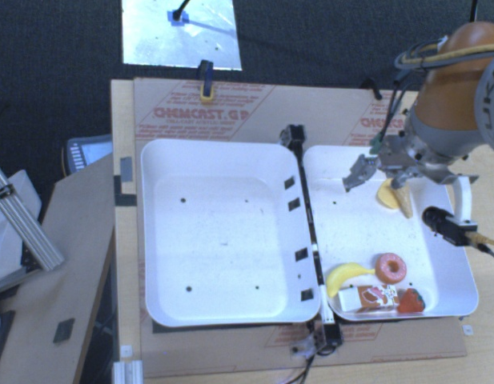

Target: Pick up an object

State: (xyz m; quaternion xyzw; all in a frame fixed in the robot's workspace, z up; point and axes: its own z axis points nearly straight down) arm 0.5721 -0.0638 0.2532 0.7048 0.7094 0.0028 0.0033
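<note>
My gripper [380, 178] hangs over the upper part of the right bin [464, 282], its two grey fingers spread apart with nothing between them. Just below its right finger lies a pale yellow wedge [394, 198] on the bin floor. Toward the bin's front edge lie a yellow banana [347, 276], a pink-iced doughnut [391, 268], a red and white packet [379, 298] and a small red fruit [413, 301], all packed close together.
The left bin [150, 238] sits beside the right one, with black clips [298, 206] along the shared wall. A black cylinder [443, 224] juts from the arm over the right bin's right side. A shiny metal sheet [181, 22] and a yellow clamp [206, 82] lie behind the bins.
</note>
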